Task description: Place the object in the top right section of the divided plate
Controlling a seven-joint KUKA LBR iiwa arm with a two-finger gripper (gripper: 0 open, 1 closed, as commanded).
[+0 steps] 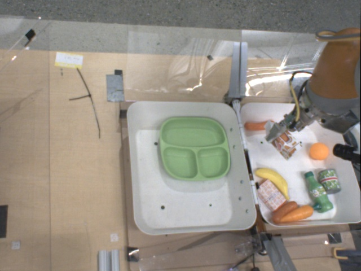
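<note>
Right bin [257,154], far side: gripper [280,133] sits right over the carton [287,146]. Claw hardware covers the carton's upper end, so I can't tell if the claw is wide, narrow or gripping. I also can't tell if the carton is lifted or resting on the bin floor. Its print is too small to read.

The arm [334,86] comes in from the right, cut off by the frame edge. It hides the right bin's far-right corner.

Plate [194,119] is green and sits alone in the left bin [186,210], toward the far side. It has one wide section on the far side and two small ones on the near side. All three look bare.

Other items in the right bin:
- orange stick [255,126] by the far-left wall, near the gripper. Could be a carrot, can't confirm.
- orange [319,151] is to the right of the carton, apart from it.
- banana [274,180] mid-left, with the box [271,196] just beside it against the left wall.
- carrots [293,212], two of them, along the near wall. Their right end reaches the bottle [317,192].
- can [330,180] just beside the bottle.

On the bench [51,168] to the left, well clear of both bins: a yellow label [69,60], a thin wire [90,103] and a grey bracket [115,87].
</note>
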